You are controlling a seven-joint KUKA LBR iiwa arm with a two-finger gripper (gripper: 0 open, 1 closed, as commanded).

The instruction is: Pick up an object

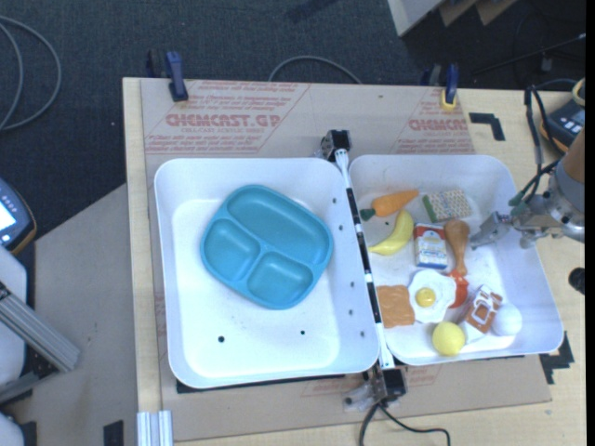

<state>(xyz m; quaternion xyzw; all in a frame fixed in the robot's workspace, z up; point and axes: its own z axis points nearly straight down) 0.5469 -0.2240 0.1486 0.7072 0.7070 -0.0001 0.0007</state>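
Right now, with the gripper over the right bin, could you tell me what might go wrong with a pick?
1. The toy foods are crowded: the drumstick, milk carton and fried egg touch, so the gripper may nudge or catch a neighbour.
2. The lemon is round and could roll away.

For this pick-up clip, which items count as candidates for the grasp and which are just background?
Job:
- end effector
- orange toy carrot
- yellow toy banana
- brown toy drumstick
- toy fried egg
- yellow toy lemon
- white right bin

Lying about:
- blue divided plastic plate
- white left bin
- blue clamps
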